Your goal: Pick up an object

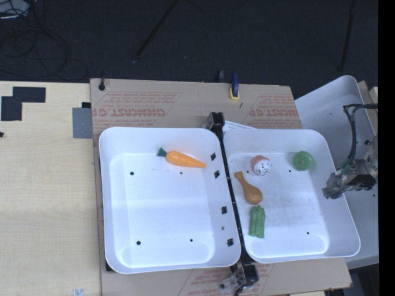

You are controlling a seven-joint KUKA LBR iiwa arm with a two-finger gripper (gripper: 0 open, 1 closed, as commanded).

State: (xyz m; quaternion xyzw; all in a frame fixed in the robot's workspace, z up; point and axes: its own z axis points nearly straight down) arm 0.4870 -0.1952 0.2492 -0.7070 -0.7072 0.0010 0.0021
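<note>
- Where the arm comes in from the right: gripper (338, 187), hanging at the right rim of the right bin (296, 236), dark and small against the white wall.
- Open or closed: cannot tell at this size; nothing seen held.
- Well apart from every object in the bins.
- Carrot (184, 159): alone in the left bin (160, 227), near the back wall, lying flat, green top toward the left, tip toward the right.
- Ball (261, 165): in the right bin, back-left part, white with reddish spots.
- Green disc (302, 160): in the right bin, toward the back right, nearest of all objects to the gripper, yet clear of it.
- Gourd (249, 190): orange-brown, just in front of the ball, thin neck pointing back-left, fat end toward the front right; close to the ball, contact hard to judge.
- Green pod (257, 221): just in front of the gourd, lying lengthwise front to back, near the left wall of the right bin.
- Bins side by side on cardboard (154, 106), joined along a dark strip with black clips.
- Clamp (234, 86): blue and yellow, at the cardboard's back edge.
- Bench (43, 196): pale wood at left, with black and grey patches near its back edge.
</note>
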